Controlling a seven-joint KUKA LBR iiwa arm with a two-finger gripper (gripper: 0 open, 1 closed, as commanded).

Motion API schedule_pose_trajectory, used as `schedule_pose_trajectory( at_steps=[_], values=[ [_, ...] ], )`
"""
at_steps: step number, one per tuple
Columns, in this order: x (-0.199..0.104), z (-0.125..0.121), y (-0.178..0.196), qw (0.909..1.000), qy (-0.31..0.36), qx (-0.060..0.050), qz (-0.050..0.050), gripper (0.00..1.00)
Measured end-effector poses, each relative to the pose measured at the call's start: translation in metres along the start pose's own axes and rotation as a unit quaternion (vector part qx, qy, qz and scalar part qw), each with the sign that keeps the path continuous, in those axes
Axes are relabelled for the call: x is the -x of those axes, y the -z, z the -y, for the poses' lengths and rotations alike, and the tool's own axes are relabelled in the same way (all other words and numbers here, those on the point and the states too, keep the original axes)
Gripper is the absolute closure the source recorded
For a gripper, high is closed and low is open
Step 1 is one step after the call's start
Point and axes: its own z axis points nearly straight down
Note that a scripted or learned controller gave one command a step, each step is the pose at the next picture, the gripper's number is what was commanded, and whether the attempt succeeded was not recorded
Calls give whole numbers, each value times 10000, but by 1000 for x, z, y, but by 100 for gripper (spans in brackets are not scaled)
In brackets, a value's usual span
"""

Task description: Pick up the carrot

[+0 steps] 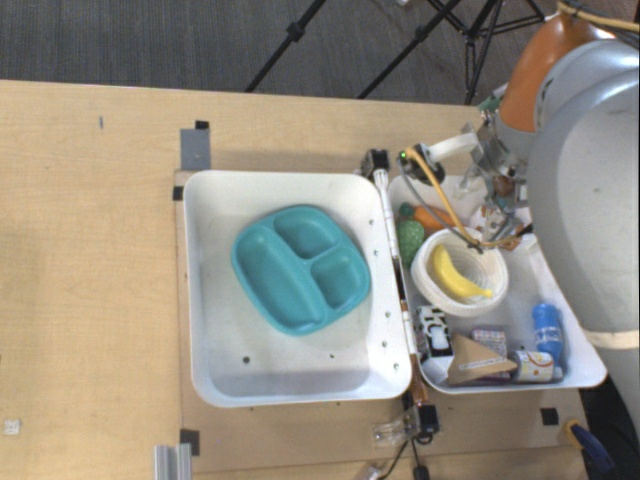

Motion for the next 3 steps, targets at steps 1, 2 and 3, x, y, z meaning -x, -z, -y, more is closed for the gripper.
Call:
schedule_pose_trajectory(
  at_steps=[1, 2, 3],
  values=[
    [15, -72, 89, 9989, 463, 17, -13, 0],
    [4, -15, 21, 10000, 2, 0, 7, 0],
    [40, -114, 87, 9938, 1112, 16, -5, 0]
  ],
)
